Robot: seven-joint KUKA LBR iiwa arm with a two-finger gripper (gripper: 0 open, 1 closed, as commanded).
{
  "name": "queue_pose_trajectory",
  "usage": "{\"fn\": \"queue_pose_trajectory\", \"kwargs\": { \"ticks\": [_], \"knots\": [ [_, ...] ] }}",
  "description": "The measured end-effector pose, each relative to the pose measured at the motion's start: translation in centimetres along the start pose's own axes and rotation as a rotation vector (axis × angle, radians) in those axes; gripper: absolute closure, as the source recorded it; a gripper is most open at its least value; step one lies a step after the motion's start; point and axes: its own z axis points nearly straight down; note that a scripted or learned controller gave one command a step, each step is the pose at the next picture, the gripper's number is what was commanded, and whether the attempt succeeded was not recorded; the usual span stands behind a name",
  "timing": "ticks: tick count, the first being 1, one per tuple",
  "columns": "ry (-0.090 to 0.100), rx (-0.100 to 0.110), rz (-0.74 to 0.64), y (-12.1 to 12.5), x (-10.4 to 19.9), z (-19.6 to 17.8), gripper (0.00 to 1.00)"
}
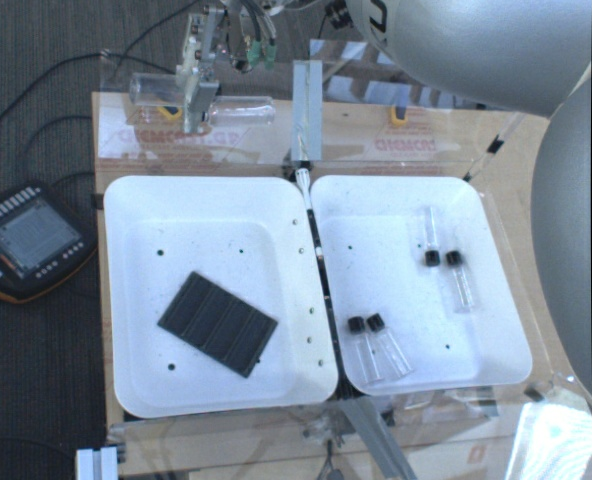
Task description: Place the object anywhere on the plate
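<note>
A dark ribbed rectangular plate lies flat and turned at an angle in the left bin, toward its front. Four clear vials with black caps lie in the right bin: two near the front and two toward the back right. My gripper hangs high above the bench behind the left bin's far edge, well away from the plate and the vials. A clear tube-like shape sits just right of it; I cannot tell whether it is held.
A grey upright post stands at the back between the two bins. A teach pendant lies on the floor at the left. The arm's large grey body covers the upper right.
</note>
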Motion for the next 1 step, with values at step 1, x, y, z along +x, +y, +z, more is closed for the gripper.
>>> {"fn": "queue_pose_trajectory", "kwargs": {
  "ticks": [1],
  "knots": [
    [0.03,0.014,-0.099,-0.55,-0.91,7.77,1.0]
  ]
}}
